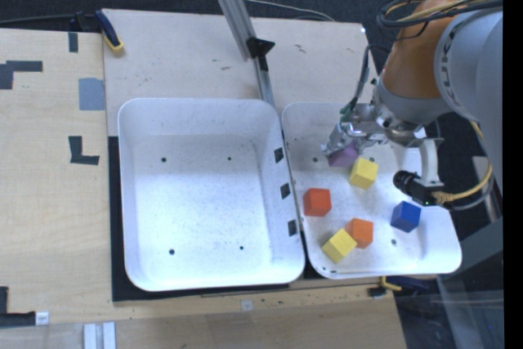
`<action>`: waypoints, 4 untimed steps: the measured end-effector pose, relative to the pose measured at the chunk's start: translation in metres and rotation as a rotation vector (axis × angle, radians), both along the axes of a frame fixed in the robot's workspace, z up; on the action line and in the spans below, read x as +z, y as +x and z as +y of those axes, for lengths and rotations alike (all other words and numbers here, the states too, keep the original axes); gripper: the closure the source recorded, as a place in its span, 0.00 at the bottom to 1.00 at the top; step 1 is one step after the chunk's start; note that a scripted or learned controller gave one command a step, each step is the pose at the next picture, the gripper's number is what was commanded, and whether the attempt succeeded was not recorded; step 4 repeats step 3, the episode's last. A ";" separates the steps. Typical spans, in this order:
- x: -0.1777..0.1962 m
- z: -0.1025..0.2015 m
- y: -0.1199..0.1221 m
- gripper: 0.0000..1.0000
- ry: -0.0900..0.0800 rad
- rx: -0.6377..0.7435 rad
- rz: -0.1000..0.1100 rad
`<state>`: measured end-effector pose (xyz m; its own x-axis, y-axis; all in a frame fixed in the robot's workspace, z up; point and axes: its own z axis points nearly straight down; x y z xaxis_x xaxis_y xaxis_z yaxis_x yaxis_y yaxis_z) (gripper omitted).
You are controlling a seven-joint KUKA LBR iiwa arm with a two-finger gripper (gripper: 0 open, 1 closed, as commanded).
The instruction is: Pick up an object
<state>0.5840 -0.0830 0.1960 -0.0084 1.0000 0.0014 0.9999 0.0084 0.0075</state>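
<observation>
1. My gripper [347, 140] is low in the right bin [441, 261], near its far edge; whether it is spread or pressed together I cannot tell.
2. A purple block [344, 155] lies directly under and just in front of my gripper, seemingly touching; I cannot see it pinched.
3. The yellow cube [364, 172] sits just beside that, toward the near right.
4. Farther toward the near rim lie the red cube [317, 202], orange cube [360, 232], second yellow cube [338, 245] and blue cube [405, 216].
5. My judgement: the purple block is the nearest target, straight down.

Two yellow blocks [364, 172] [338, 244], two orange [317, 201] [360, 231], one blue [405, 216], one purple [344, 155]
</observation>
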 end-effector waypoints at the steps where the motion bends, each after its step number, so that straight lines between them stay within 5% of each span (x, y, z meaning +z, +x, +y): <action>1: 0.051 0.099 -0.001 1.00 0.002 0.002 0.006; 2: 0.133 0.084 -0.009 1.00 -0.002 -0.007 0.003; 3: -0.010 0.137 0.006 1.00 -0.002 -0.006 0.018; 4: -0.010 0.137 0.006 1.00 -0.002 -0.006 0.018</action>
